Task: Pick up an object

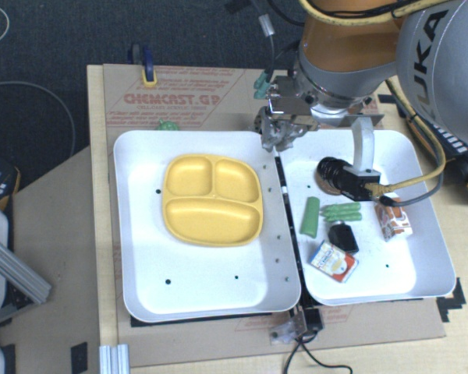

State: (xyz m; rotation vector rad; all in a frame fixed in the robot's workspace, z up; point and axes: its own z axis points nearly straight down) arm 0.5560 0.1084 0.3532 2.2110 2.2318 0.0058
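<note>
Arm came in from the far right, grey with an orange band, its bulk over the far edge of the bench. A brown board with red print lay under both bins, a blue clamp on its far edge. Left bin and right bin sat side by side, rims touching along the middle seam. Yellow plate, three compartments, lay flat in the left bin, toward its far right part, right edge near the seam. Gripper hung at the far end of the seam, over the two far rims where they met; could not tell from this angle whether it was spread or closed. It stood well apart from the small objects, all of which lay in the right bin, in its middle and near part. Green stick lay closest to the seam, running near to far. Green pod lay just to its right, crosswise. Black lump sat just nearer than the pod, and a red and white packet lay against the lump's near side, tilted. A small box, brown and white, sat apart to the right of these.
</note>
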